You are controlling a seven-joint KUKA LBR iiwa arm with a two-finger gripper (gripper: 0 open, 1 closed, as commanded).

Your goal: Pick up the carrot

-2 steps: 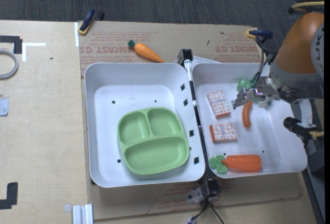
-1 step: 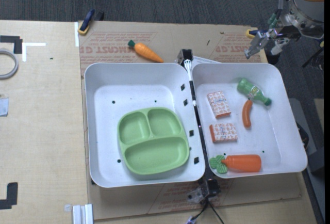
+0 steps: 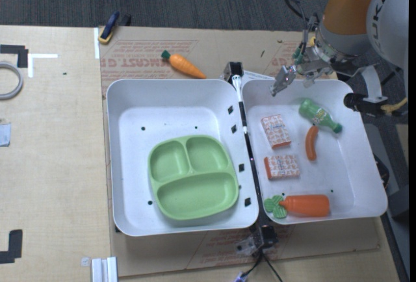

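An orange carrot (image 3: 305, 205) with a green leafy top lies along the front wall of the right bin (image 3: 364, 164). A second, smaller carrot (image 3: 184, 64) lies on the cardboard behind the left bin, outside both bins. My gripper (image 3: 281, 84) hangs over the back left corner of the right bin, well behind the bin's carrot and to the right of the small one. It touches neither carrot, and nothing shows held in it.
The right bin also holds a green bottle (image 3: 319, 115), a red-orange sausage (image 3: 311, 143) and two small cracker boxes (image 3: 275, 130) (image 3: 281, 166). A green divided plate (image 3: 193, 177) lies in the left bin (image 3: 123, 144). A blue marker (image 3: 109, 26) lies at the back left.
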